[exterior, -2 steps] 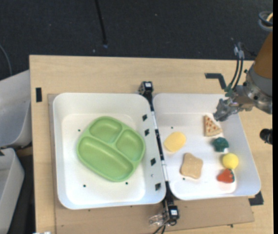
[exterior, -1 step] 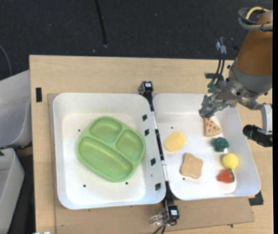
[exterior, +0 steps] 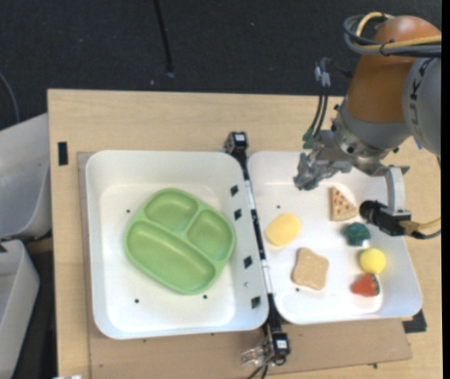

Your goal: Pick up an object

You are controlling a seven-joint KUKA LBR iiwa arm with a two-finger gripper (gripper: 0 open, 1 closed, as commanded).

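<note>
Nothing is picked yet. The claw hangs over the right bin; whether it is parted I cannot tell. Pizza slice lies just beside it, untouched.

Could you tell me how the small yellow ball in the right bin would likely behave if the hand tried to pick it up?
The yellow ball looks round and smooth, so it may roll or slip away from a push. It lies close beside the red toy and the dark green piece, which could crowd a grasp. Being toy-sized, it is probably light.
</note>
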